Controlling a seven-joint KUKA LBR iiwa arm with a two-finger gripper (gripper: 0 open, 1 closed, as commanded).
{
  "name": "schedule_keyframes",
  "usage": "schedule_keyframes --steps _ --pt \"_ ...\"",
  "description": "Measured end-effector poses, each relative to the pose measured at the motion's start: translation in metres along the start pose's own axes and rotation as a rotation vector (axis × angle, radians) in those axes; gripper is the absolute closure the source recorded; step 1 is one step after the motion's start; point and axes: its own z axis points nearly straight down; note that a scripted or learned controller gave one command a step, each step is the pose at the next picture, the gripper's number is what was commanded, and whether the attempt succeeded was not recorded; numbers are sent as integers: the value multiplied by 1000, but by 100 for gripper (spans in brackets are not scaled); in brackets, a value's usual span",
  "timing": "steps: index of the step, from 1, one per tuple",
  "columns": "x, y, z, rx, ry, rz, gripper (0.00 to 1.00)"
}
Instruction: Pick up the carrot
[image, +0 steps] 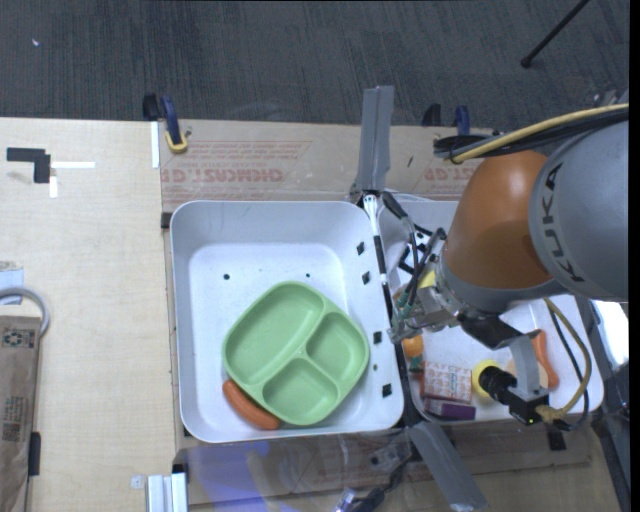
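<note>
Carrot (412, 347) shows as an orange stub in the right bin (460, 340), against its left wall and just under my jaws (open or closed, I cannot tell). Near it lie a printed box (447, 380), a purple thing (452, 408) and a yellow one (490, 378). The left bin (200, 260) holds a green divided plate (295, 352), with a reddish sausage (250, 405) touching its rim.

Arm (540, 225) reaching in from right, wrist down.
</note>
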Motion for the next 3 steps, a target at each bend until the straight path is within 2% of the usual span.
schedule_keyframes --steps 1,2,3 --pt "48 7 0 2 0 -326 100" --pt "30 7 -23 -3 -1 -572 100" --pt "-6 55 -183 -3 -3 -726 100"
